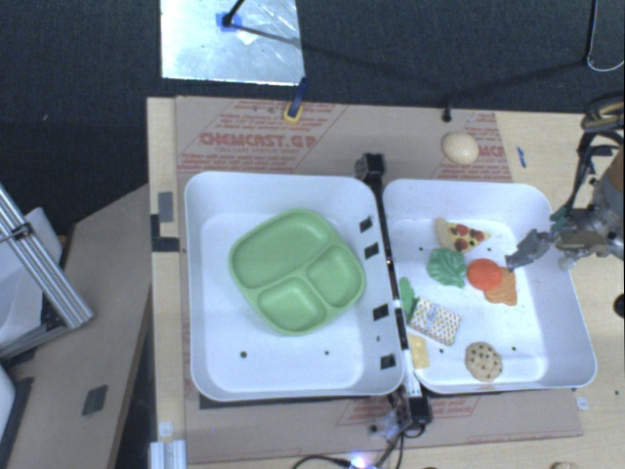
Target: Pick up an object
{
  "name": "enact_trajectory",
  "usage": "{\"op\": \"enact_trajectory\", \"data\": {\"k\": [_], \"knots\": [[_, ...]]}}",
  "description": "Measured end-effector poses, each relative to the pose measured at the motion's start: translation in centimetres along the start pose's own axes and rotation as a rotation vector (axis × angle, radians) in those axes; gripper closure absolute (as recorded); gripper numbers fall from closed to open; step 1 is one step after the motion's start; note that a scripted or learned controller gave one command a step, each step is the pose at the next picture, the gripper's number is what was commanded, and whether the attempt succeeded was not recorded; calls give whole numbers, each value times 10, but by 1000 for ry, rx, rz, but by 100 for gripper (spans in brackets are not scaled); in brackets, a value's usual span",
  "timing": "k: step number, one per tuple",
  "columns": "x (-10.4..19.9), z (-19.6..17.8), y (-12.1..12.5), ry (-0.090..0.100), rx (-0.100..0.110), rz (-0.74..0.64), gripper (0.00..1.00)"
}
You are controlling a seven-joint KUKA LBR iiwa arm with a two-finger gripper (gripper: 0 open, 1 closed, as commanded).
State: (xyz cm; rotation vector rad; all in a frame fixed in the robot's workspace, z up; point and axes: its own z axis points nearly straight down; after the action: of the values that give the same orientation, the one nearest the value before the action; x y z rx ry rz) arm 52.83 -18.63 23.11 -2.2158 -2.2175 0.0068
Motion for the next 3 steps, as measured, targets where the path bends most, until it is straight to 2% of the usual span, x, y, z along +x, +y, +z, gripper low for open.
{"op": "enact_trajectory", "data": {"k": [1,3], "knots": [[0,-5,2,-2,-9,-2,0],[-5,81,7,-1,-6,-1,0]]}}
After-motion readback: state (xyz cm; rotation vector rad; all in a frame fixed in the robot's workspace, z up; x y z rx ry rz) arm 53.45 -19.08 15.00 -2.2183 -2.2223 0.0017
